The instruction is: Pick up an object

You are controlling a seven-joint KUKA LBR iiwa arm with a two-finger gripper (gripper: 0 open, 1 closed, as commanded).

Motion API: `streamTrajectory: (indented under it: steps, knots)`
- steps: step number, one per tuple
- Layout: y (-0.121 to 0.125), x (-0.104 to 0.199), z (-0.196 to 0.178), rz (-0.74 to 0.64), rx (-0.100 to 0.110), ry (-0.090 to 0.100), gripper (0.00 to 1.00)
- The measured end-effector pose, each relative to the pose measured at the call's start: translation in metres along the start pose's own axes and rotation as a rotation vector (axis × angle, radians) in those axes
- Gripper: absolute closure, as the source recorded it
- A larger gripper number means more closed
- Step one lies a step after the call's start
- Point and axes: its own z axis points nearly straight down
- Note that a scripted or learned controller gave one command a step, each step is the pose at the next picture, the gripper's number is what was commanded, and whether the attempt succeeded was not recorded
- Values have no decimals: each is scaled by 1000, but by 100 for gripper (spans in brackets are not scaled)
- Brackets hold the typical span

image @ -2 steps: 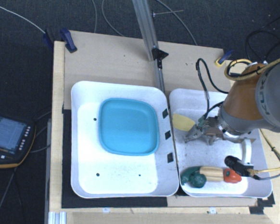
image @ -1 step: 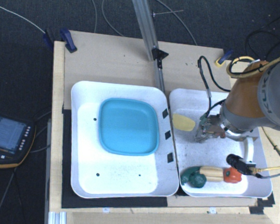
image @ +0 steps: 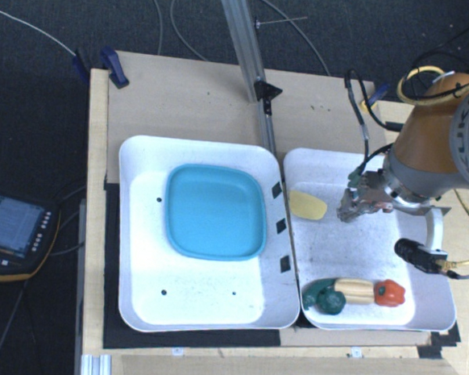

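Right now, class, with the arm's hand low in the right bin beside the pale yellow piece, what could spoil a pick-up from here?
1. The hand sits just right of the flat pale yellow piece, not over it; closing here may catch nothing.
2. That piece lies near the right white bin's left wall, so a nudge could wedge it there.
3. The green, tan and red toy items crowd the near wall, making a clean single grasp harder.

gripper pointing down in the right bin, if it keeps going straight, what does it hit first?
Most likely the bare floor of the right bin. The gripper points down just right of the yellow piece, apparently clear of it, though depth is hard to judge from this slanted view, so a graze is possible.
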Motion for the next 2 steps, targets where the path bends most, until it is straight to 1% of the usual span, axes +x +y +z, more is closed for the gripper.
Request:
streamTrajectory:
  steps: [1,2]
  knots:
    - [-7,4,-57,0,-1,0,100]
    - [-15,1,-112,0,0,0,100]
